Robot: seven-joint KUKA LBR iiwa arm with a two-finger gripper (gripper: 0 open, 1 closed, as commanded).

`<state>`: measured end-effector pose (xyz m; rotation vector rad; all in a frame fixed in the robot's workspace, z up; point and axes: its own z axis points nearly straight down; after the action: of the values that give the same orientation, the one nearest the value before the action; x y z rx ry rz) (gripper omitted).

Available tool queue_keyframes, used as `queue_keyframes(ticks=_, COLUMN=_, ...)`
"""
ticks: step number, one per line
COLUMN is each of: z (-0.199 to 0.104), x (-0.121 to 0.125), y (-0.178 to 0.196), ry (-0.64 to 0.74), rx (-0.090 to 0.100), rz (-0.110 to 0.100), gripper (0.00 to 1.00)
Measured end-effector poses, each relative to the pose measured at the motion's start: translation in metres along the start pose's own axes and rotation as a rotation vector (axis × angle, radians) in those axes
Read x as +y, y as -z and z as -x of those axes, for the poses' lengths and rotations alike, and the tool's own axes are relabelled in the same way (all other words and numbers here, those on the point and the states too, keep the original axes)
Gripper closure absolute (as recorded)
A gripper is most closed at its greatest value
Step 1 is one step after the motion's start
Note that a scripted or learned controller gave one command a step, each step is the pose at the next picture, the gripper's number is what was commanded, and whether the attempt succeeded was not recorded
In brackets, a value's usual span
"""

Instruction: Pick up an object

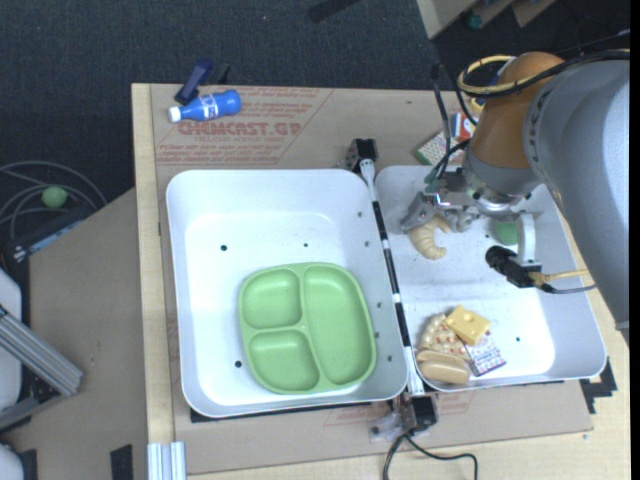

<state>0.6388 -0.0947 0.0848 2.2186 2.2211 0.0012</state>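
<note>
Camera view, metal claw over curved tan croissant (grip state unclear), glossy green tray.

Bulky grey arm, orange band above wrist, metallic end effector

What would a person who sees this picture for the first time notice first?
Probably the green divided plate, which lies alone in the left bin. Next comes the big grey arm with its orange band, reaching in from the right so that the gripper hangs just above a tan croissant-shaped toy in the right bin. A small heap of toy food lies at that bin's near edge.
</note>
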Motion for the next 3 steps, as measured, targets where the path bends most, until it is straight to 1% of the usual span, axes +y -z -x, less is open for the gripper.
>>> queue_keyframes(ticks=1, z=0.004, x=0.015, y=0.0, ry=0.0, rx=0.0, rz=0.0, gripper=0.0)
queue_keyframes(ticks=2, z=-0.002, x=0.01, y=0.0, ry=0.0, rx=0.001, rz=-0.004, gripper=0.0)
queue_keyframes(ticks=3, z=-0.002, x=0.01, y=0.011, ry=0.0, rx=0.0, rz=-0.001, gripper=1.0)
